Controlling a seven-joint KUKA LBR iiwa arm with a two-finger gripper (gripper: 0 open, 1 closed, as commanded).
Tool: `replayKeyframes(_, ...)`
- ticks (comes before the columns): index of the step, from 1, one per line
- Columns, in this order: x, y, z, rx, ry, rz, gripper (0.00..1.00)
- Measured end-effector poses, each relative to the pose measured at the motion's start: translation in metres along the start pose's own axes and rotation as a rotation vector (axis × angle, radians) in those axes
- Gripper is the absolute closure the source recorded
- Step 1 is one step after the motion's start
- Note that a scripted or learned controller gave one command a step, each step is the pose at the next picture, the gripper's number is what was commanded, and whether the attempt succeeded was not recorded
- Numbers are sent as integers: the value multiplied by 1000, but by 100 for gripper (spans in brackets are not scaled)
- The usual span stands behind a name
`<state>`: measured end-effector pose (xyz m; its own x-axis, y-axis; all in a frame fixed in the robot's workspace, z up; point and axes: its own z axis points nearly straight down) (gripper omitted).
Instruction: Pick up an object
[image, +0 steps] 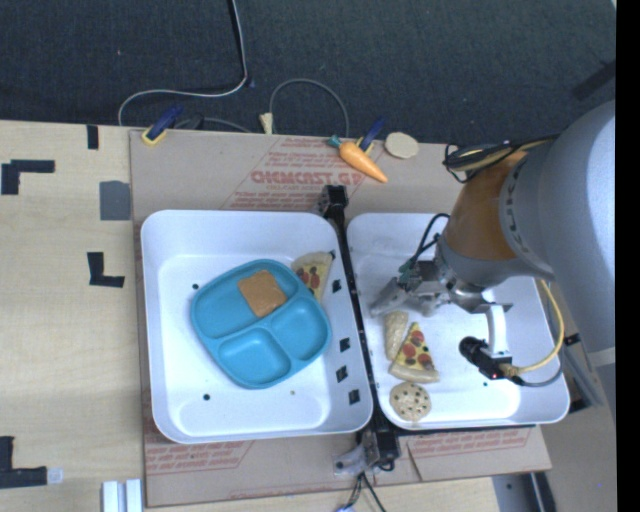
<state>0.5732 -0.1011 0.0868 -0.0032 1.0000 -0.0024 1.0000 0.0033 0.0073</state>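
Dark carpet runs along the top of my feed, and below it a pale wooden bench (60, 330) carries a sheet of printed cardboard (290, 180) with two shallow white bins on it. On my left, the left bin (170, 400) holds a blue divided plate (262, 335) with a square tan cracker-like piece (263, 293) resting in its upper compartment; a pizza slice (315, 270) lies just beside the plate's upper right edge, near the bin's right wall. Above the bins, on the cardboard, I see a toy carrot (362, 161) and a small round beige disc (402, 146) near each other. A black divider strip (346, 290) separates the bins. In the right bin (540, 405), a pale bread-like piece (397, 326) touches a second pizza slice (414, 354), with a round cookie (410, 401) just below them. The gripper (400, 292) hangs low over this bin, directly above the bread-like piece, and I cannot tell how it is set or whether it touches anything. The grey arm (570, 210) with its orange band reaches in from the right.
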Motion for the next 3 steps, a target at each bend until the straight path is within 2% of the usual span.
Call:
replayKeyframes(1, -16, -90, -1, 1, -1, 6, 0)
replayKeyframes(2, -16, -88, -11, 1, -3, 5, 100)
replayKeyframes(3, 60, -66, -103, -1, 5, -8, 100)
